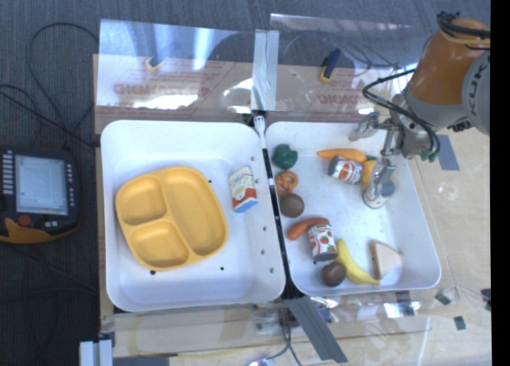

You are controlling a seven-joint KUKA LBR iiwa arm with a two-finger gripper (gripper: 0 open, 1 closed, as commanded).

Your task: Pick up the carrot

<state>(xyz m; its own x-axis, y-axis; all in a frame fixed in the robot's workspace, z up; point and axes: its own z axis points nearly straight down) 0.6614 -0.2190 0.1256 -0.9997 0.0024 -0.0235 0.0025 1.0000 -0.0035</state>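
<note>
Camera view has the slim orange carrot [341, 153] lying at the back of the right white bin [426, 233] beside a small red-labelled can [346, 170], the gripper [381, 189] just right of it, its grip impossible to tell.

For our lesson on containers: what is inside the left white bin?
Left white bin holds a yellow divided plate and a small carton. What lies beneath the plate is covered.
</note>
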